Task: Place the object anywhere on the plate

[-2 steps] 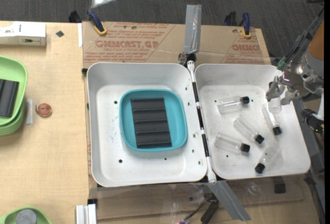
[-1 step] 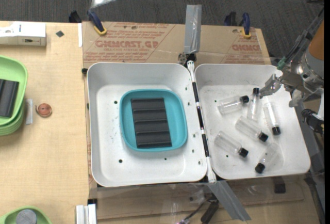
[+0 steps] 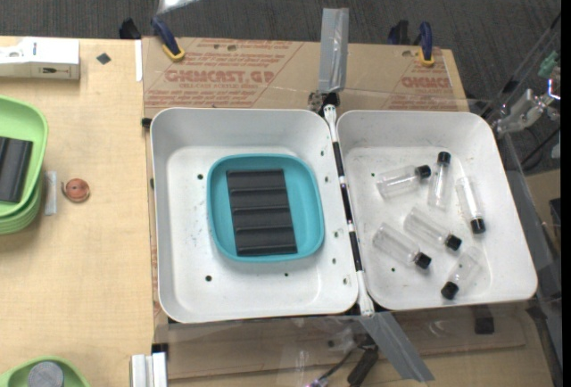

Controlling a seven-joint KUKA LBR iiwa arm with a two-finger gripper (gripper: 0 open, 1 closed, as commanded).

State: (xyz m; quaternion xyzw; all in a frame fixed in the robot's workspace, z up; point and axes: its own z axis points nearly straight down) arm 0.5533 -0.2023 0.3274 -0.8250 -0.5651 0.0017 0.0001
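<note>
Cardboard point(image 3: 294, 73) behind both bins point(image 3: 169, 225) reads "CHEMCAST GP"; vials point(image 3: 428, 229) lie beside the teal plate point(image 3: 308, 198).

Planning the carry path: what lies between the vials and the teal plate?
In the camera view, only the bins' adjoining white walls separate the vials from the teal plate.
</note>
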